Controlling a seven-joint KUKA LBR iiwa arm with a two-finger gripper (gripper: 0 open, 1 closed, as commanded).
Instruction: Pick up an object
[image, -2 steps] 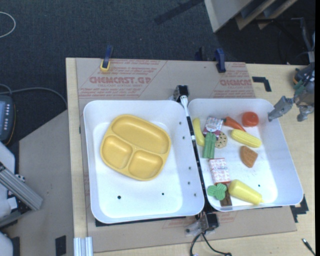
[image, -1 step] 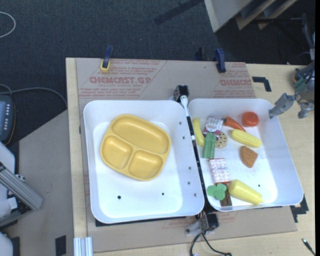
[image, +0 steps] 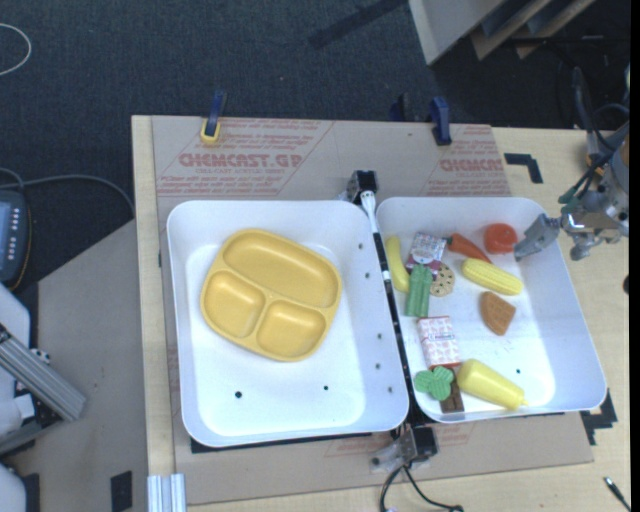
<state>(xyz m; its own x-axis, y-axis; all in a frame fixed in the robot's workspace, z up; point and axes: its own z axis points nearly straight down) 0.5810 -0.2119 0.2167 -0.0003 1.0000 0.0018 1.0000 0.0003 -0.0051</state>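
Note:
The right white bin (image: 575, 330) holds several toy foods: a red tomato (image: 501, 237), an orange carrot (image: 466, 247), a yellow corn cob (image: 492, 277), a brown bread piece (image: 497, 313), a green bar (image: 418, 291), a cookie (image: 443, 281), a small yellow banana (image: 397, 263), a pink wrapper (image: 438, 341), a green leafy piece (image: 433, 382) and a yellow pepper (image: 490, 385). My gripper (image: 556, 243) hangs over the bin's far right rim, just right of the tomato. Its fingers are spread apart and nothing sits between them.
The left white bin (image: 195, 390) holds a yellow divided plate (image: 270, 295). A black hinge strip (image: 385, 300) runs between the bins. Blue clamps (image: 438, 120) and a yellow clamp (image: 211, 128) sit at the board's far edge. Cables trail at the front.

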